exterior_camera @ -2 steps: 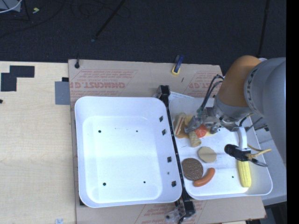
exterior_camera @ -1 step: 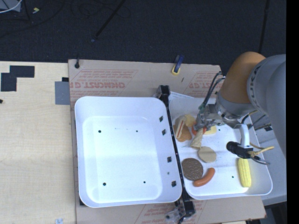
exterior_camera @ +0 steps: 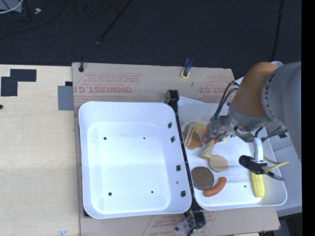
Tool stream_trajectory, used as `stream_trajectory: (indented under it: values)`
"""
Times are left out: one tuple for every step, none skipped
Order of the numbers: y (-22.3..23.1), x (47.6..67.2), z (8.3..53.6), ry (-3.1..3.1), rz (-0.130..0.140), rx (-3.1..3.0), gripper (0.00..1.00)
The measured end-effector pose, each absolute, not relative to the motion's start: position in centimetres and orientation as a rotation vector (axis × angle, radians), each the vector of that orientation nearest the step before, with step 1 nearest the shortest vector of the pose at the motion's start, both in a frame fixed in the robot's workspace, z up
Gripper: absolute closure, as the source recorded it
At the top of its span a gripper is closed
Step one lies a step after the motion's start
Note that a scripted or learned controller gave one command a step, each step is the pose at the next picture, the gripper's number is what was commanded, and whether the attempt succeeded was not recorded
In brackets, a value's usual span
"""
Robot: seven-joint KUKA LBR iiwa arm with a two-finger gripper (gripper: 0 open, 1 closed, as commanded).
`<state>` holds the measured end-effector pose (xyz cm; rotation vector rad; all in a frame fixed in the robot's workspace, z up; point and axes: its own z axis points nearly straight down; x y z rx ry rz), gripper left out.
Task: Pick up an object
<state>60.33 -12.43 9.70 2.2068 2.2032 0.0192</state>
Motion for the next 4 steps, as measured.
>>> stream_trajectory:
  values:
    - [-11.8, 53.7, 9.6, 2.205, 0.02, 2.21, 1.0]
    - [1.5, 53.6, 19.3, 2.237, 0.016, 2.205, 1.0]
    - [-4.6, 52.5, 18.7, 2.218, -0.006, 2.228, 1.0]
    - [3.0, 60.4, 24.1, 2.227, 0.012, 2.21, 1.0]
